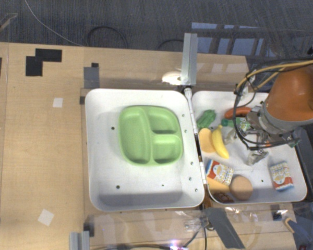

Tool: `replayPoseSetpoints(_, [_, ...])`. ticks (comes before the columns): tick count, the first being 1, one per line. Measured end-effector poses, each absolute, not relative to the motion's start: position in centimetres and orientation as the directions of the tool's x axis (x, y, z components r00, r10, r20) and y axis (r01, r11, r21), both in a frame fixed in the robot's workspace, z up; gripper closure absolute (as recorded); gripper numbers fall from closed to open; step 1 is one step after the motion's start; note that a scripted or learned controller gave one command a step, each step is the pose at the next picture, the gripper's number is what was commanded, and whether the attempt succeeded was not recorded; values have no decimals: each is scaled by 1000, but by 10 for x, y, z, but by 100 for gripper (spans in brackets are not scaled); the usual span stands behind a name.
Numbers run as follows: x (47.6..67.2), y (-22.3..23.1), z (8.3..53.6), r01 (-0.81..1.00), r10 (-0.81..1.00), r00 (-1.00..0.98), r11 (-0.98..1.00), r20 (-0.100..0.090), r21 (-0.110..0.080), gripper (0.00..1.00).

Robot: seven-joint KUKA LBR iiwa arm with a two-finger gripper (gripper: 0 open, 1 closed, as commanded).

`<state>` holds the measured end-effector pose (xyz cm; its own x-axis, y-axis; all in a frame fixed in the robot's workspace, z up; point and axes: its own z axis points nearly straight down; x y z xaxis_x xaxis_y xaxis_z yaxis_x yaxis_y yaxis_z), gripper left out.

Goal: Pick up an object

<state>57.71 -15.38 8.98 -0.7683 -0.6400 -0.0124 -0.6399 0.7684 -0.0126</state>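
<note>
An egg [242,187] sits at six o'clock in the right bin [302,189], a carton [280,175] beside it, a banana [219,142] farther up. The gripper [256,153] hangs over bare floor between them; I can't tell its spread. I'd centre on the banana before closing.

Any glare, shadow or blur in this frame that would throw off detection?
Camera view: bright glare patch on the bench behind the left bin; soft shadow under the green tray; the gripper is small and blurred among cables, with its shadow on the right bin floor.
</note>
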Motion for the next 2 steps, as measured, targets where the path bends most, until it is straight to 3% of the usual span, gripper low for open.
replayPoseSetpoints(1, [614, -87, 90, -712, -712, -702, 702, -13, -13, 0])
replayPoseSetpoints(2, [581, -97, 90, -740, -741, -672, 672, -14, -14, 0])
